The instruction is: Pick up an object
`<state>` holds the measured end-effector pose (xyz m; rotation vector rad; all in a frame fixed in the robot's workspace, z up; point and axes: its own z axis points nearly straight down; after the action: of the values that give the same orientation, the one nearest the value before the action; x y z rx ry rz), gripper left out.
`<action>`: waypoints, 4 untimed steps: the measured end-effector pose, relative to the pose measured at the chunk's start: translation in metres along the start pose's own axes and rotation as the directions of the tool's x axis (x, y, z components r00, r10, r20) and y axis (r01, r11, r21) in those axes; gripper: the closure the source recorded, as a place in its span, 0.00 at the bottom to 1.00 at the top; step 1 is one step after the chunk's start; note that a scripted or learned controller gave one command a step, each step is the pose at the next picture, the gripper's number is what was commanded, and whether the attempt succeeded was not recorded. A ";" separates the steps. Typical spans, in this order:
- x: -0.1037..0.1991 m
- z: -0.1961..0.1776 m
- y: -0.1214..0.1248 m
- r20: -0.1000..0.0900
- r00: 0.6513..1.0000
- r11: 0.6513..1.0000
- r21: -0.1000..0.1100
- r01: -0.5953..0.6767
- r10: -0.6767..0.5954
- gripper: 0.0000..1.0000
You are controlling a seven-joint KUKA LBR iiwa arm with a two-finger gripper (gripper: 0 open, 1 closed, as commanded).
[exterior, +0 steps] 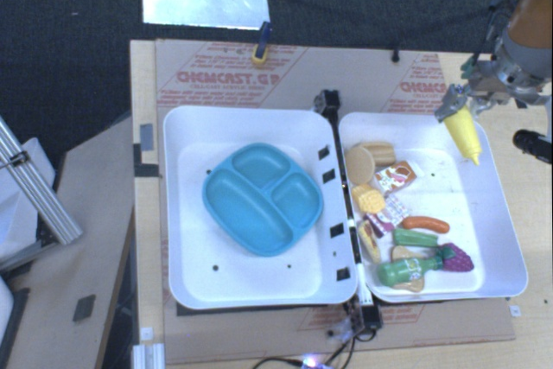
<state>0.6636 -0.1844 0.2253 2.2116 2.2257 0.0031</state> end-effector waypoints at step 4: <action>0.166 0.002 -0.096 -0.003 1.000 1.000 0.006 0.002 -0.002 1.00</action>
<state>0.5665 -0.0189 0.2226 2.2140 2.2330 0.0000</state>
